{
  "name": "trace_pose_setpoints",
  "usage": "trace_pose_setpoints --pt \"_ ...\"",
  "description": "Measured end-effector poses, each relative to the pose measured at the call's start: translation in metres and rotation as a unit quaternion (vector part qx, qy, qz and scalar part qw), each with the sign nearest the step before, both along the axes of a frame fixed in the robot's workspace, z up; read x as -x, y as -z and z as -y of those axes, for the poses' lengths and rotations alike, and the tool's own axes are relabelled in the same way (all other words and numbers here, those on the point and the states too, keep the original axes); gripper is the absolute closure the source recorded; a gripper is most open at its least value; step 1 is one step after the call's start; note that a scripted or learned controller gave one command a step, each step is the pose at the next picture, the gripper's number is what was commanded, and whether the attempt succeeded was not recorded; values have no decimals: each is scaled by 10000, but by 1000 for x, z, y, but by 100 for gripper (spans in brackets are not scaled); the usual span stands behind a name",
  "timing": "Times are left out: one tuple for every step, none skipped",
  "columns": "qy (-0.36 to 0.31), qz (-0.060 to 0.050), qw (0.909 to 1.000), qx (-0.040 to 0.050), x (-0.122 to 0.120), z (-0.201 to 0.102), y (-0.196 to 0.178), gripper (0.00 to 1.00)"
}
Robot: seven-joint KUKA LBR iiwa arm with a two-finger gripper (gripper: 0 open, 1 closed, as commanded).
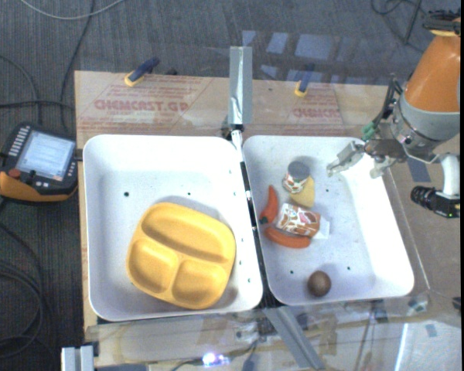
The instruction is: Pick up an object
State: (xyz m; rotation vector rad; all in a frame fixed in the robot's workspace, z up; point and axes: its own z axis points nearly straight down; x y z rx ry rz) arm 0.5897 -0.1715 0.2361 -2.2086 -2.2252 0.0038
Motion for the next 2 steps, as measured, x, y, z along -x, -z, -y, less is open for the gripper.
trace_pose_setpoints --pt "-56 -8 10000 3 -18 -39 119 0" --pt "-12 -47 10000 -22 -50 6 148 0"
